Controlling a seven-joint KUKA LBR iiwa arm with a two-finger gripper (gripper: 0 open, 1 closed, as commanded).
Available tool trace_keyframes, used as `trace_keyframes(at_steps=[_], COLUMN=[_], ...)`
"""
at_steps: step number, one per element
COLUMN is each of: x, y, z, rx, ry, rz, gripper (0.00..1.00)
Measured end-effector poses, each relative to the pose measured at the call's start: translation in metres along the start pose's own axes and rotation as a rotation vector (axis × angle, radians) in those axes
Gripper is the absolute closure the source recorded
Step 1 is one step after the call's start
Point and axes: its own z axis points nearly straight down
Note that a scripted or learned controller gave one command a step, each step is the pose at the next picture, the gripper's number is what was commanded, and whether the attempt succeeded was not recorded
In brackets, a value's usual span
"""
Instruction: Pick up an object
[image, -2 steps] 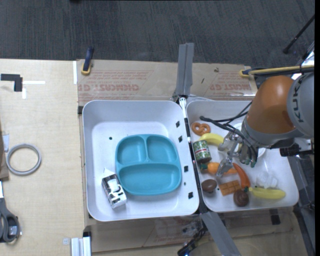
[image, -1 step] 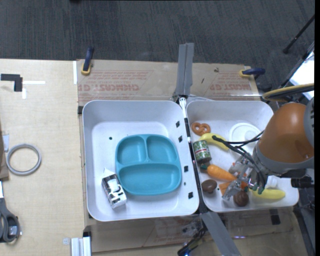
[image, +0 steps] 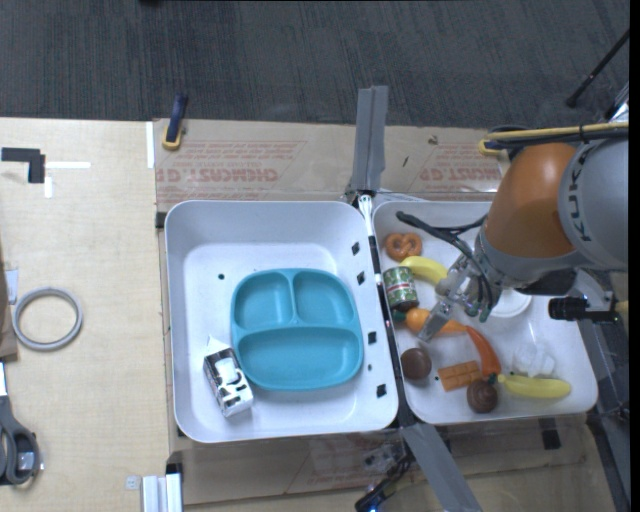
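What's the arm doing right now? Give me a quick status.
End effector low in right bin, over orange carrot. Nothing visibly held. Green can and yellow banana crowd close.

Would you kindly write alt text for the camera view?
The gripper hangs over the right bin, above a green can, bananas and other toy food. The left bin holds a blue divided plate and a small box.
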Motion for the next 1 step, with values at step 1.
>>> trace_keyframes(at_steps=[1], x=[0.0391], y=[-0.0403], z=[0.0006], rx=[0.001], ry=[0.002], rz=[0.094], gripper=[0.0])
